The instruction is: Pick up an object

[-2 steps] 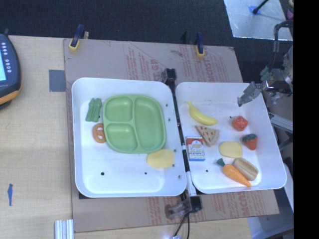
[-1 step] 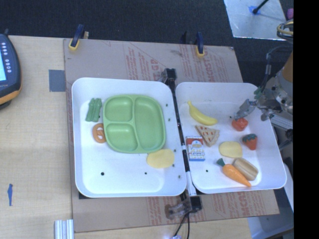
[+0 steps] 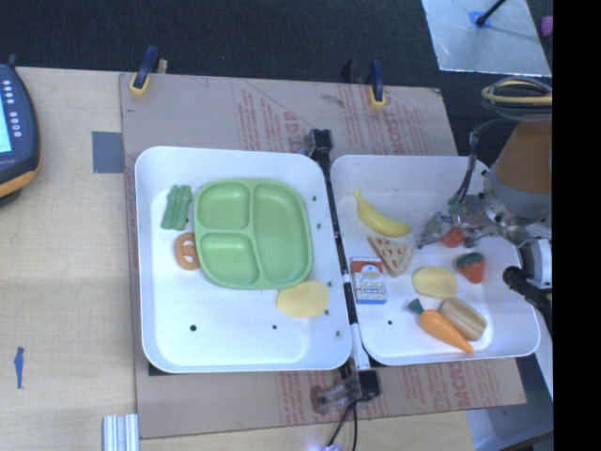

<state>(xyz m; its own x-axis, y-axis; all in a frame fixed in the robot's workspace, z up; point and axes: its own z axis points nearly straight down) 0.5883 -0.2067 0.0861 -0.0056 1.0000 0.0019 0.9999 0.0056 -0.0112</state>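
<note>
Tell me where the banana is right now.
The banana lies in the right bin, near its upper-left corner, just above the pizza slice and left of the tool.

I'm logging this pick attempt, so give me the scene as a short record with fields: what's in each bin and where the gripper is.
left bin: green divided plate, green beans, orange ring, yellow chip
right bin: banana, waffle slice, small carton, yellow piece, strawberry, carrot, bread roll
gripper: low over the right bin's right side, near a small red item
grasp: cannot tell
</note>
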